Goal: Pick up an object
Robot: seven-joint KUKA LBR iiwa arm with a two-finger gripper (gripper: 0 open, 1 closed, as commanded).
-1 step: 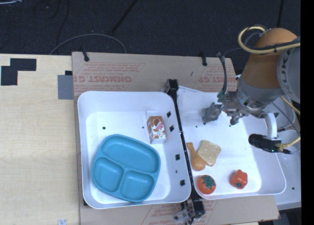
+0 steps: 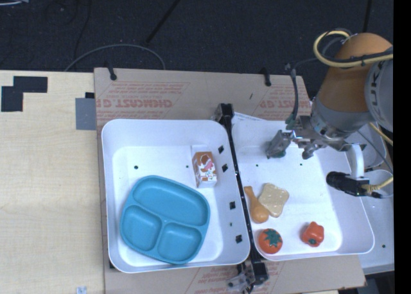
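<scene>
The gripper (image 2: pixel 290 144) hovers over the upper part of the right bin (image 2: pixel 359 238), right of centre in the frame, and I cannot tell whether it is released or clenched; nothing can be seen in its grasp. The things it might take all lie below it in the picture, toward the bin's lower edge: a pale bread slice (image 2: pixel 274 199) touching an orange carrot-like piece (image 2: pixel 255 206), then a tomato (image 2: pixel 270 240) and a red pepper (image 2: pixel 313 233) nearer the bottom rim. The bread slice is the closest, down and slightly left of the gripper, with the carrot-like piece's long axis running from upper left to lower right. The arm (image 2: pixel 350 81) enters from the upper right, orange band uppermost, wrist bent down over the bin. The left bin (image 2: pixel 115 145) carries a blue divided plate (image 2: pixel 166 219) and a small carton (image 2: pixel 205 168).
</scene>
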